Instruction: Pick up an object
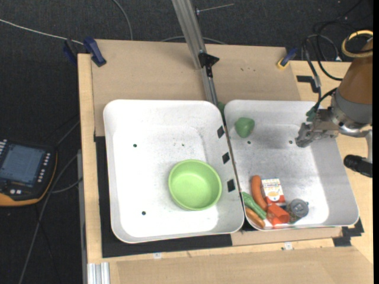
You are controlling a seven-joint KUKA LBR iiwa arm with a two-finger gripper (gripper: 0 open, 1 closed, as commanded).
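Note:
The gripper [304,136] hangs over the upper right part of the right bin [323,164], low near its floor, below the grey wrist and orange band. Nothing shows between its tips. A small green lump [244,126] lies at the bin's upper left, well to the gripper's left. At the bin's near edge sits a cluster: an orange carrot-like piece [257,190], a small white and orange box [272,189], a red piece [277,214], a green bean-like strip [253,203] and a dark grey round object [297,207].
A green bowl [195,184] sits in the left bin [148,152], near its lower right. A metal pole [192,31] slants up from the divide between the bins. Black cables [323,43] run behind the arm at the right. A handheld pendant [23,170] lies off the bench at left.

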